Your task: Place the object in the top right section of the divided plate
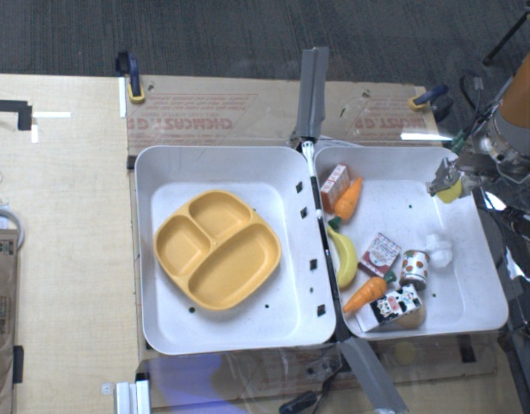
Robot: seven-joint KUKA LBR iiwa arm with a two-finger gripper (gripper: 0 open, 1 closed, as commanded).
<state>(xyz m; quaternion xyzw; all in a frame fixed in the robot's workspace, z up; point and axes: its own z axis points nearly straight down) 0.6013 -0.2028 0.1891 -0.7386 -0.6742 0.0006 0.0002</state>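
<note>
The yellow divided plate lies in the left bin, with two small sections on its upper side and one large section below. My gripper hangs over the upper right part of the right bin, far to the right of the plate. A small yellow object shows at its fingertips and seems to be pinched between them, lifted off the bin floor.
The right bin holds a small red and white box, two carrots, a banana, a red packet, a can, a cow-patterned carton and a white clump. A raised divider separates the bins.
</note>
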